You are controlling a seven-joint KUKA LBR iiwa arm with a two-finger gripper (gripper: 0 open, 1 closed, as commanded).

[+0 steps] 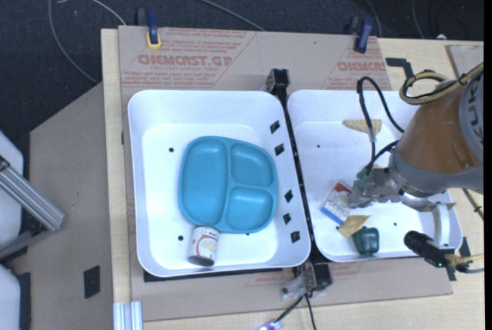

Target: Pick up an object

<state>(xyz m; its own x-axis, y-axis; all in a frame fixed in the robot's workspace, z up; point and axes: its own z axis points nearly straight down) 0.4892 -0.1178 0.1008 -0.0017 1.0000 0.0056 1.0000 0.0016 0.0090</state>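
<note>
Spanning most of the view, the tabletop (231, 51) is a pale board printed with red lettering, held at its far edge by two blue clamps (154, 27). Two white bins sit on it side by side, touching along a black seam. The left bin (146, 167) holds a blue divided plate (227, 184) near its middle, with three compartments facing up. Just near of the plate, touching its near edge, a small white can (204, 245) with a red label lies on its side.

The arm (446, 144) reaches in from the right over the right bin (323, 109), its orange band showing above the grey wrist, with black cable looping around it. The gripper (360, 194) is low in the right bin's near half, pointing left. How wide it stands cannot be told, and nothing can be seen held in it.

Just left of the gripper lies a small flat packet (335, 205) with red and blue print. Near of it rest a tan scrap (352, 225) and a dark green object (367, 241), close together. A second tan piece (360, 125) lies at the bin's far side, well apart from the rest.
</note>
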